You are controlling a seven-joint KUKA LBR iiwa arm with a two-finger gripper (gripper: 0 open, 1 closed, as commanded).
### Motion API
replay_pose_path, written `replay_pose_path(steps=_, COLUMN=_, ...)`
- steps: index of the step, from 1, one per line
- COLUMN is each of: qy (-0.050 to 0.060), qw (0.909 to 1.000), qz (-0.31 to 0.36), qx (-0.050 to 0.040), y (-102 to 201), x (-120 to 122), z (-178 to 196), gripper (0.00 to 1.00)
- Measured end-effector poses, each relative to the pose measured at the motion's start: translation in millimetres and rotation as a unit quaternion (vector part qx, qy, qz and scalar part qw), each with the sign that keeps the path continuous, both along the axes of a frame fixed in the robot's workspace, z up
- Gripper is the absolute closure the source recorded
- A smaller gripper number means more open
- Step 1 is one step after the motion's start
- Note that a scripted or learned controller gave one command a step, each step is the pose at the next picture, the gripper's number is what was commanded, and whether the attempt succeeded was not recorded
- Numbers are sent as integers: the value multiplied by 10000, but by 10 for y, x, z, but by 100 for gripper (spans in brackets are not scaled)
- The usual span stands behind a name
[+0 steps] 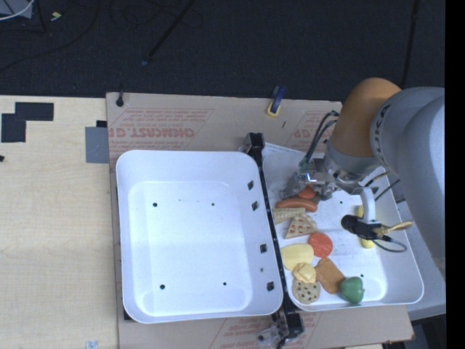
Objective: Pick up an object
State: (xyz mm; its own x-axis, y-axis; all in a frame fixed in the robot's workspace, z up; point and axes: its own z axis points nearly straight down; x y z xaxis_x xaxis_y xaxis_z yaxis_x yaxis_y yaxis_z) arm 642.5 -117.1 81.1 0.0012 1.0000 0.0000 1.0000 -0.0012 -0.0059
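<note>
**While the end effector sits low over a crowded heap, a clean pick looks doubtful**

Because the toy foods lie packed along the left side of the right bin (389, 271), we judge the main risk to be a grab that catches two pieces or none. The end effector (308, 182) hangs at the far end of that row, just above a small red piece (308, 193) that touches a hot dog (296, 203). We cannot tell whether it is apart or together, and nothing we see counts as held. A closing grip could nudge the red piece off the hot dog, or pinch both and drop one on the lift.

Nearer to us, the tan wedge (298, 227) lies just beside the hot dog, so a sideways push might shift the whole line: the red tomato (320, 244), the yellow lump (296, 254), the cookie (306, 291), the orange slab (330, 275) and the green piece (352, 289). The bin's left wall stands close to the hot dog and leaves little room on that side.

To the left, the left bin (125, 231) rests touching its neighbour on the worktop (51, 231).
</note>
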Motion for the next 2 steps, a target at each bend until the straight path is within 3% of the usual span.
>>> replay_pose_path(steps=1, qy=-20, qw=10000, qz=-13, qx=6, y=-7, x=14, z=173, gripper=100)
replay_pose_path(steps=2, qy=-56, qw=10000, qz=36, qx=14, y=735, x=28, z=1123, gripper=100)
